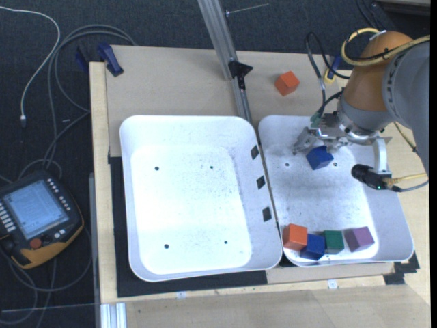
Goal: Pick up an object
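target: blue cube point(319, 158), upper part of right bin point(382, 210), apparently lifted clear of the floor, tilted
gripper: gripper point(318, 146) sat right over the cube, fingers clamped on it, cube showed between them just below the wrist
handling guess: small rigid block, probably light, flat faces, likely a bit slick; not fragile
grasp spot: opposite flat faces near the middle; the tilt suggested an off-square hold that could slip
other objects in right bin: orange cube point(295, 236), second blue cube point(315, 245), green cube point(333, 240), purple cube point(358, 237), all in a row at the near edge, neighbours touching or nearly so, well apart from the held one
left bin: left bin point(136, 183), white, speckled, rim beside the right bin's rim
bench: tan bench top point(171, 80), stray orange block point(287, 83) lay on it behind the right bin, outside both bins
fixtures: metal post point(215, 26) slanted across the back; blue clamp point(109, 59) at far left corner
room: dark carpet floor, cables, teach pendant point(34, 217) on the floor to the left
progress guess: pick looked in hand, lift barely begun
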Robot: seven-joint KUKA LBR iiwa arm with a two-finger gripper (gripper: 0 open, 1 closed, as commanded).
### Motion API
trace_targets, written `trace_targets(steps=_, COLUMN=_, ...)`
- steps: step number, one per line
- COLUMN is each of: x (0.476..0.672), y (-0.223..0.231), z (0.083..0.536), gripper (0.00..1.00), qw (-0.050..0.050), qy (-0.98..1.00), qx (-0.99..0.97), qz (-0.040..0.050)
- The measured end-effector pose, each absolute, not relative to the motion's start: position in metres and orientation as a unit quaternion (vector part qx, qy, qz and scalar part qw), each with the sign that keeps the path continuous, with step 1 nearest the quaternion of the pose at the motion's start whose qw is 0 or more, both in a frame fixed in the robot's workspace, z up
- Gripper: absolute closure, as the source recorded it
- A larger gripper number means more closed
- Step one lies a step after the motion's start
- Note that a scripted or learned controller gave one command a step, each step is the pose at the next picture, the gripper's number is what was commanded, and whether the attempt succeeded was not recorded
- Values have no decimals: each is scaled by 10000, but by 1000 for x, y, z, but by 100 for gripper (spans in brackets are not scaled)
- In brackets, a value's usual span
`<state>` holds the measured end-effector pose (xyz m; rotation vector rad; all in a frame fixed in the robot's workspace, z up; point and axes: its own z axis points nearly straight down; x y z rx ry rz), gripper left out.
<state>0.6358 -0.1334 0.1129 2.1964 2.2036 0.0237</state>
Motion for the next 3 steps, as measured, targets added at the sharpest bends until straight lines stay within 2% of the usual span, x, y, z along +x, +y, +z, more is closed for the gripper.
trace_targets(steps=1, x=632, y=-107, z=113, gripper=0, qw=145, qy=7081, qx=7059, qz=56)
trace_targets(steps=2, x=622, y=-136, z=112, gripper=0, qw=104, qy=7075, qx=7066, qz=77)
trace_targets(steps=3, x=641, y=-218, z=111, gripper=0, qw=50, qy=7056, qx=7086, qz=3)
